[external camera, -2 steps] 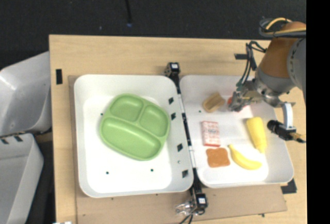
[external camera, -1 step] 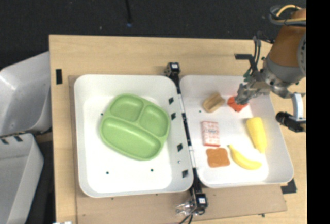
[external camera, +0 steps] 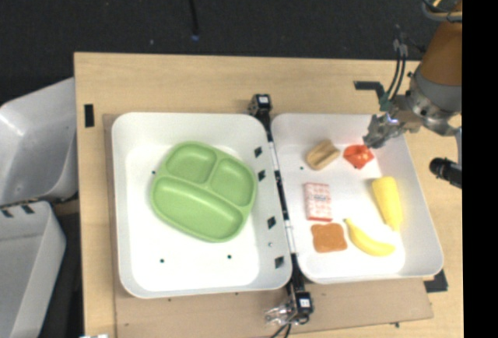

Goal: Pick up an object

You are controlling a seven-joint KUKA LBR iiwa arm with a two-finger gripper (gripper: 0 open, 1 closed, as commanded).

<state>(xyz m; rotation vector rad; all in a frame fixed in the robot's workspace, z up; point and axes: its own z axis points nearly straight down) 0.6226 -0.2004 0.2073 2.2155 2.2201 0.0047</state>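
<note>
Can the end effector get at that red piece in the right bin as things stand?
Probably yes: the end effector hangs just above the red piece, which lies apart from the bread roll, with nothing over it.

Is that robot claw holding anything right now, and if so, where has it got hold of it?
It cannot be told. The gripper hangs just above the small red object in the right bin, but nothing shows between its fingers.

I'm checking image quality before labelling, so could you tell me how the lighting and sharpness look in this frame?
Camera view: even light, faint shadows under the green plate; the white bins look bright, near washed out; overall soft focus, so the print on the small packet is unreadable; the claw above the red item is blurry.
</note>
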